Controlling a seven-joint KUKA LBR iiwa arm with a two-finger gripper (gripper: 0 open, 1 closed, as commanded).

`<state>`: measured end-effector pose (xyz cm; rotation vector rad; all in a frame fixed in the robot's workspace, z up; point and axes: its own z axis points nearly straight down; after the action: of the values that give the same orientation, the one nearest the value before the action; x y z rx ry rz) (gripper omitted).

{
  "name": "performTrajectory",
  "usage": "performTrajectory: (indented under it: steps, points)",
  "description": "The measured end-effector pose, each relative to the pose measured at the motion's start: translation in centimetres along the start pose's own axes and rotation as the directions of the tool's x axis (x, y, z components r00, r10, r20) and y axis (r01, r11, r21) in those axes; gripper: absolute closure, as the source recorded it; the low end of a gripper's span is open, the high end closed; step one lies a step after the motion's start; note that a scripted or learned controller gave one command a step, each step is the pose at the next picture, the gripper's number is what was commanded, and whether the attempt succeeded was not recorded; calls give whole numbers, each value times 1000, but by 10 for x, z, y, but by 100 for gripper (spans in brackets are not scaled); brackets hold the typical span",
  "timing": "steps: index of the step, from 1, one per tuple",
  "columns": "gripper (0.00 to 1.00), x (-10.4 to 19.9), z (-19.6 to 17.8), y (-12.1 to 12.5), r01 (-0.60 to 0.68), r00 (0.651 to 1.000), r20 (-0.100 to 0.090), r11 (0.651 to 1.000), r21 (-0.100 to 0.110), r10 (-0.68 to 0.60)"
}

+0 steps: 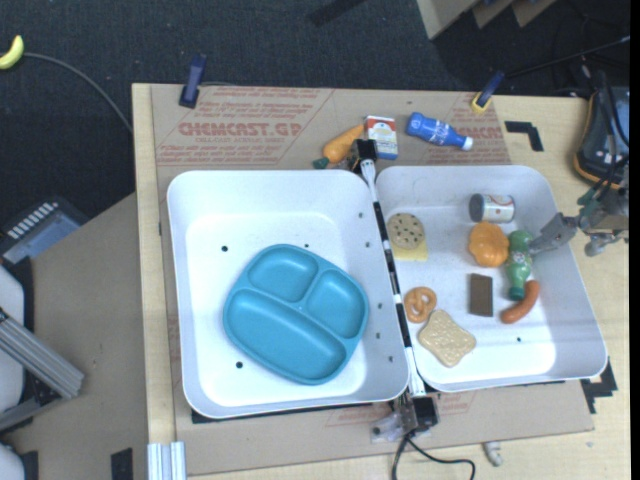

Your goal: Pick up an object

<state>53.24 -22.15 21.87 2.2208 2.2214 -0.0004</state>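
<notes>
The right white bin (pixel 560 353) holds several small items: a round cookie (pixel 406 231) on a yellow square, a grey can (pixel 493 208) on its side, an orange fruit (pixel 489 244), a green vegetable (pixel 519 264), a red sausage (pixel 520 303), a brown bar (pixel 481 295), a pretzel (pixel 420 301) and a slice of toast (pixel 446 338). My gripper (pixel 575 226) hangs over the bin's right rim, just right of the green vegetable and apart from it. Nothing shows in its grasp.
The left white bin (pixel 200 218) holds a blue divided plate (pixel 295 313). Behind the bins on the board lie an orange carrot (pixel 343 144), a small carton (pixel 381 136) and a blue bottle (pixel 438 130). Blue clamps (pixel 192 80) hold the board's back edge.
</notes>
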Motion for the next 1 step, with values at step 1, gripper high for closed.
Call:
performTrajectory:
  steps: [1]
  points:
    - [0,21,134,32,0,1000,-1,1000,0,0]
